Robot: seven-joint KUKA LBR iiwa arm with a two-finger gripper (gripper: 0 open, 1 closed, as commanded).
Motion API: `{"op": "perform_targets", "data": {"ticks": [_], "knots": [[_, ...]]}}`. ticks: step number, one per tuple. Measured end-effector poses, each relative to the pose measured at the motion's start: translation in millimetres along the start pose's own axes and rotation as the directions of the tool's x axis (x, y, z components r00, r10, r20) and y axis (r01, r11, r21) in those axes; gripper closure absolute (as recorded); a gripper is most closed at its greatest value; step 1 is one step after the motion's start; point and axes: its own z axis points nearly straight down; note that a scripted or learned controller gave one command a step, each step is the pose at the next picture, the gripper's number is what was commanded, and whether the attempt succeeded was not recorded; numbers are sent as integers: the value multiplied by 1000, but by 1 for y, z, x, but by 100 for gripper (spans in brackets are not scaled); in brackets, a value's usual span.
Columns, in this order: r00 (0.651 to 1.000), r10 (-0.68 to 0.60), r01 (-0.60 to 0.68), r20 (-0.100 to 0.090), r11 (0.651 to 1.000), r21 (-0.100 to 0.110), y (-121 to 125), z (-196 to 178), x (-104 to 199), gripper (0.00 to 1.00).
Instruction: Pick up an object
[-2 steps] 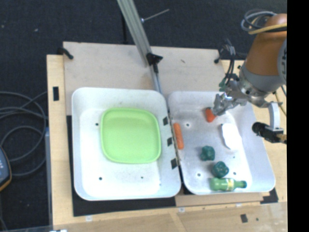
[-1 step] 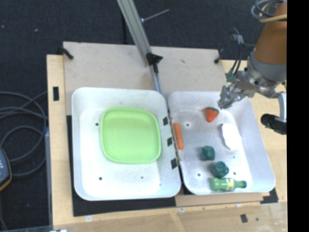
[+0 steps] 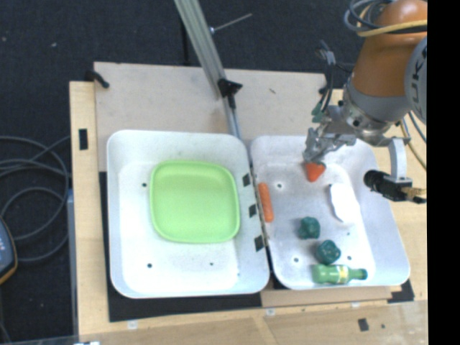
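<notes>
Objects: two teal lumps [image 3: 309,227], one carrot [image 3: 266,202].

arm body [image 3: 420,70]: grey casing, part of a dark letter marking on its side
wrist band [image 3: 384,49]: broad, orange, rounded and glossy
cables [image 3: 366,13]: grey and yellow loops on top of the orange section
flange [image 3: 370,117]: silver-grey metal ring below the band
tool [image 3: 319,149]: small grey metal assembly, thin dark wires at its rear
</notes>
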Motion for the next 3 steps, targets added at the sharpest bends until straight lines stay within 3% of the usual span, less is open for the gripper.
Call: {"op": "perform_targets", "data": {"ticks": [3], "knots": [[1000, 0, 0, 0, 1000, 2, 1, 30, 148, 100]]}}
